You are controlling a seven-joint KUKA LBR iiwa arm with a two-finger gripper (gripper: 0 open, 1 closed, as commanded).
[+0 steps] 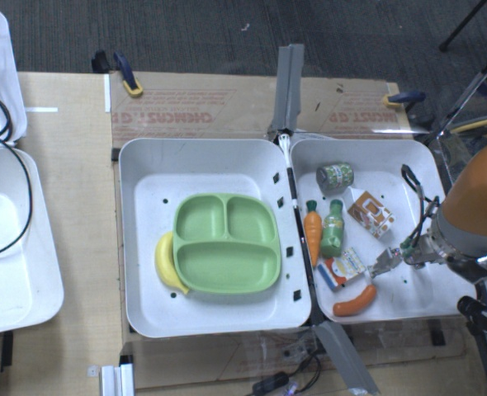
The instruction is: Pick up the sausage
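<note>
Camera view, nearest edge first: the sausage (354, 299) lies on the floor of the right bin (425, 304) close to its front wall, a short orange-red link, slightly curved, lying at a slant with its right end raised toward the back. It is bare all round, touching nothing. It looks like a light toy piece with a smooth, rounded skin, so I judge it will weigh little, may roll or slip out of a pinch, and is best taken across its middle, fingers closing on the short axis where the body is thickest.

Just behind it lies a small flat packet (341, 268) in white, red and blue, near but apart from the sausage. The gripper (385, 262) hovers above and to the right of the sausage, beside the packet, its fingers slightly parted and holding nothing; it is not yet over the link.

Farther back stand a carrot (312, 229) and a green bottle (333, 229) side by side, then a small carton (371, 214), and a tin can (335, 176) near the rear wall.

Across the divider, the left bin (144, 246) carries a green divided plate (226, 243) with a banana (167, 263) against its left rim.
</note>
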